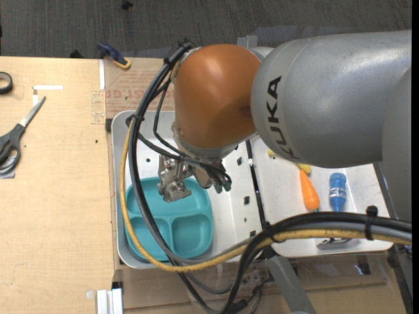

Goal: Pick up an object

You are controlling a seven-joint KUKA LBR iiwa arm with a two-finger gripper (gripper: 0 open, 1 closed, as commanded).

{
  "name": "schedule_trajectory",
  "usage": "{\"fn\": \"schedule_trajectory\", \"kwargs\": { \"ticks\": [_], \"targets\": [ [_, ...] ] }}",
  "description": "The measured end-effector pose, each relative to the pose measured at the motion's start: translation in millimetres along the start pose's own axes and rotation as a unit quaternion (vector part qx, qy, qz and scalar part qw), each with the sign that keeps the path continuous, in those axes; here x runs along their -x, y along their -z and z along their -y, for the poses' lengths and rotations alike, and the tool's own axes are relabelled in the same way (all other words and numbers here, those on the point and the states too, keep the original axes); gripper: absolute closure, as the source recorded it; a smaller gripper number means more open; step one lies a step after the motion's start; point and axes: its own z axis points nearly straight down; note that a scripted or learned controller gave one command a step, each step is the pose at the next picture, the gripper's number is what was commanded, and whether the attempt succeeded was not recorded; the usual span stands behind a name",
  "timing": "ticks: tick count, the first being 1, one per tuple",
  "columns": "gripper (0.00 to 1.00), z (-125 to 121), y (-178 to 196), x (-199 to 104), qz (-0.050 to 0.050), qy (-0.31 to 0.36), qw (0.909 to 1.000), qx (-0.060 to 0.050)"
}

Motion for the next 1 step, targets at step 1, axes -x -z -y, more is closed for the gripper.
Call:
{"fn": "schedule_trajectory", "kwargs": {
  "ticks": [1],
  "targets": [
    [1.00,17.9,19.4,16.8,0.001,0.363,0.9319,0.001]
  ]
}}
